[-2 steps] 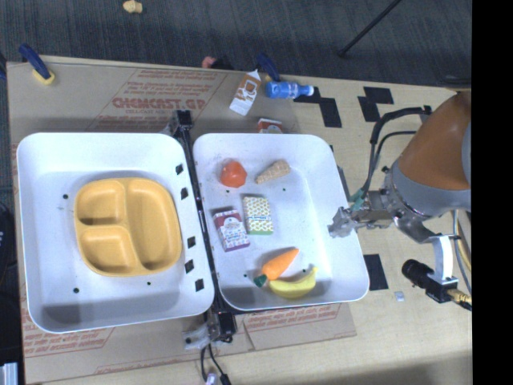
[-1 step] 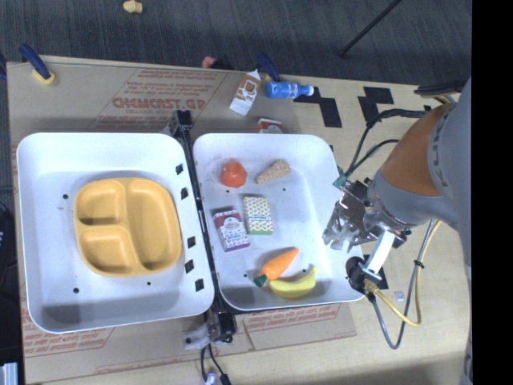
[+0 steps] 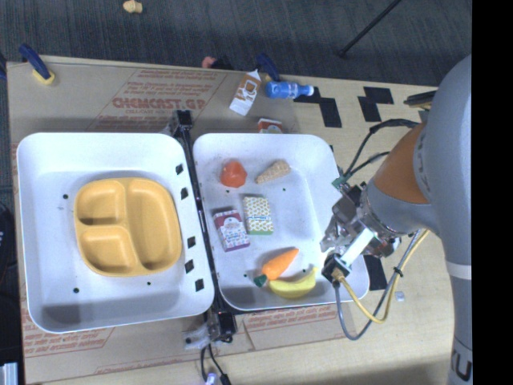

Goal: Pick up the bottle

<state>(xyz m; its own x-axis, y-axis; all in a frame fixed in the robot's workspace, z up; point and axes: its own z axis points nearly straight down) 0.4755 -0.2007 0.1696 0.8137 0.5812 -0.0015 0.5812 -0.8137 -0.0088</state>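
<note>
The bottle [image 3: 284, 90] is small and blue with a pale cap end. It lies on its side on the bench behind the right bin [image 3: 321, 147], outside both bins. My gripper [image 3: 341, 251] hangs over the right bin's right rim, near the front. It is far from the bottle, and nothing shows in its grasp. The grey arm with its orange band reaches in from the right.
The right bin holds a red object [image 3: 233, 174], a tan wedge [image 3: 273, 171], two small boxes [image 3: 258, 214] [image 3: 231, 229], a carrot [image 3: 278, 263] and a banana [image 3: 292, 284]. A yellow divided plate [image 3: 128, 224] sits in the left bin. A small carton [image 3: 245, 93] lies beside the bottle.
</note>
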